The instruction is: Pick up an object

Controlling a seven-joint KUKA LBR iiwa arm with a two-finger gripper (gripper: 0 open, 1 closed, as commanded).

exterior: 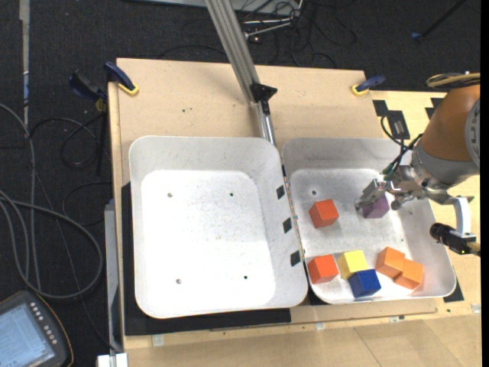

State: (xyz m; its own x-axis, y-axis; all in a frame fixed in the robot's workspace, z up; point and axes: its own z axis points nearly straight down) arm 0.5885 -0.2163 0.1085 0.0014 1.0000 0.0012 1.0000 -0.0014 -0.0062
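The table (191,98) is a flat sheet of pale fibreboard with matte, bare edges; on it sit two shallow white bins side by side, both of speckled plastic with rounded corners and gently sloped walls. The left bin (145,205) shows only its dotted floor; the right bin (321,155) holds all the blocks.

Those blocks are small cubes with flat, dull faces and crisp edges; being cubes, none has a clear long axis. An orange cube (324,212) sits near the middle of the right bin, turned slightly off the bin's walls; along the near wall lie another orange cube (323,267), a yellow cube (353,262) touching a blue cube (365,283) just nearer, and to their right an orange pair (401,267) pressed together at a tilt.

A purple block (374,207) lies toward the right side of the bin, well apart from the near row; the end effector (376,197) is down right at it, its metal fingers close around the block's top; whether they actually clasp the block cannot be told from this angle. Behind it the grey arm (451,140) with its smooth orange band reaches in from the right.
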